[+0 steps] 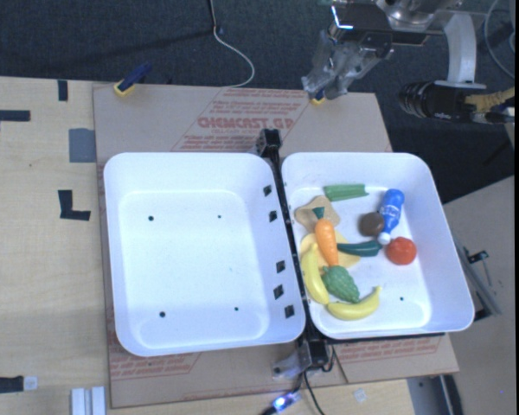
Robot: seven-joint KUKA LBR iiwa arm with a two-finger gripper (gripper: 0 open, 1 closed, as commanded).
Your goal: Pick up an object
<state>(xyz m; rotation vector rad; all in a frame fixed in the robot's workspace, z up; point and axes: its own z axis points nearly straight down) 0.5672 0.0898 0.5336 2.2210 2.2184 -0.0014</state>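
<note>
The right bin holds several toy foods: a green pod, a blue bottle, a brown lump, a red tomato, an orange carrot, a yellow banana and a green leafy piece. My gripper hangs high above the bench, beyond the far edge of the right bin, with its fingers pointing down and left. I see nothing between them. It is well apart from all the objects.
The left bin sits beside the right one on a cardboard sheet. A yellow and blue clip lies at the cardboard's far left corner. A thin cable trails across the dark floor behind.
</note>
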